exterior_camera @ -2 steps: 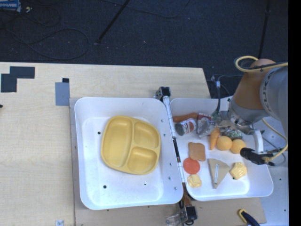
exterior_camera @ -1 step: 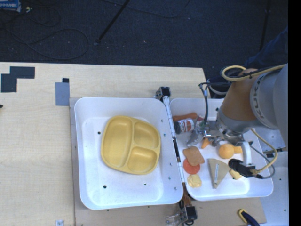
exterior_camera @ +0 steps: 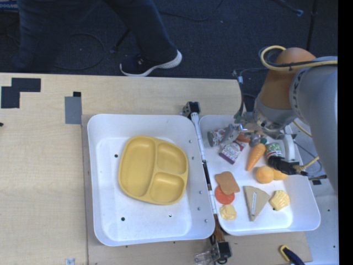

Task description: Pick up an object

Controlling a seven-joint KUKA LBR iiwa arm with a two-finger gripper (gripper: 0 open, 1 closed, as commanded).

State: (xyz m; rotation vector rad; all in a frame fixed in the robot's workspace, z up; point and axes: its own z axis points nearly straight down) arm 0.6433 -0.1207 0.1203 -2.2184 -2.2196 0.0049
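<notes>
**Arm bent low over the right bin**

Arm of grey metal with an orange band (exterior_camera: pixel 284 79) reaches in from the right, its wrist angled down toward the far-left part of the shallow white right bin (exterior_camera: pixel 309 214). The pincer (exterior_camera: pixel 229 134) sits among toy food there, by a small purple packet (exterior_camera: pixel 230 152) and an orange plastic carrot (exterior_camera: pixel 255 155); whether it grips anything cannot be told. A yellow divided plastic plate (exterior_camera: pixel 153 169) lies in the left white bin (exterior_camera: pixel 102 214) on the tabletop (exterior_camera: pixel 38 175).
</notes>
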